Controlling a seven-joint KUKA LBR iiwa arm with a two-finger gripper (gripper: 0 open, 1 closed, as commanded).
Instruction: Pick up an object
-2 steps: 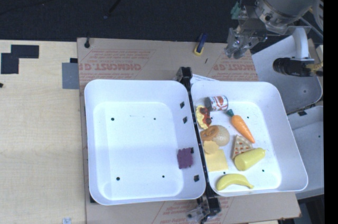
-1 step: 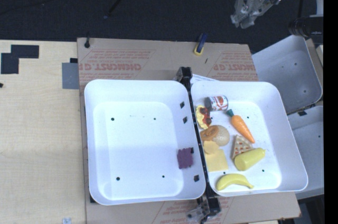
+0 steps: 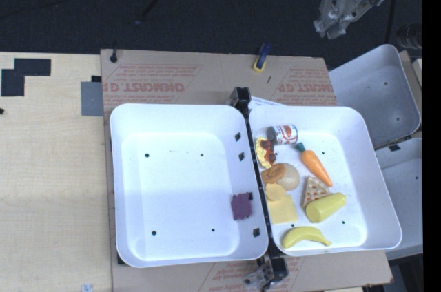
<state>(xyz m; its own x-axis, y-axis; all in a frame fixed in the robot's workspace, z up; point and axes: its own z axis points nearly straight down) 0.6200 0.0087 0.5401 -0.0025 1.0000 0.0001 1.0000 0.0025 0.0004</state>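
The end effector (image 3: 336, 25) is seen raised well above the far right corner of the worktop (image 3: 55, 167), beyond the bins, and nothing is held in it; how far it is open cannot be told. The approach step is judged to be in hand, since the candidate objects, among them a carrot (image 3: 317, 167), a banana (image 3: 306, 237) and a small can (image 3: 284, 134), lie clustered in the right bin (image 3: 375, 211), while a purple block (image 3: 242, 206) lies alone in the left bin (image 3: 131, 187) by its right wall. A descent over one separable item is called for next, and the carrot or banana is judged easiest to isolate.
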